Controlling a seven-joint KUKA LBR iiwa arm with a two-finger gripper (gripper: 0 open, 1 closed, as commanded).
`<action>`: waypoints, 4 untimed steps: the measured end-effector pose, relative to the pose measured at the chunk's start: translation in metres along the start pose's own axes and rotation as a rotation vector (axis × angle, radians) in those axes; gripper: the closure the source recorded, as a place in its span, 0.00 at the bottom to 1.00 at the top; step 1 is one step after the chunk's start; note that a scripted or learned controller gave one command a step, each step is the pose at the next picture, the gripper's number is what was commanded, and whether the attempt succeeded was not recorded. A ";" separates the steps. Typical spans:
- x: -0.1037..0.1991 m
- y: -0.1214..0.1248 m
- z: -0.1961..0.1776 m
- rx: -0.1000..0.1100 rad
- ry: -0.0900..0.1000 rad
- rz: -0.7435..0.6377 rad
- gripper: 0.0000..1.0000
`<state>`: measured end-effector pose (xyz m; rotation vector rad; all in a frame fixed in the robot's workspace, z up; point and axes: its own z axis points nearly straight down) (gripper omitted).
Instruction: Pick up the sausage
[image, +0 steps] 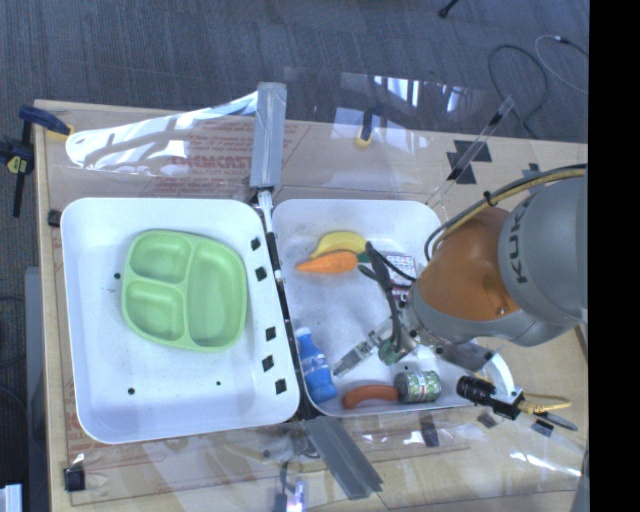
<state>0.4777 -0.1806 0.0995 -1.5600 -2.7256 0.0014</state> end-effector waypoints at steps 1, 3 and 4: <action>-0.026 -0.015 0.008 -0.002 -0.002 -0.072 0.00; -0.025 -0.015 0.008 -0.002 -0.001 -0.134 0.00; -0.025 -0.015 0.008 -0.002 -0.001 -0.134 0.00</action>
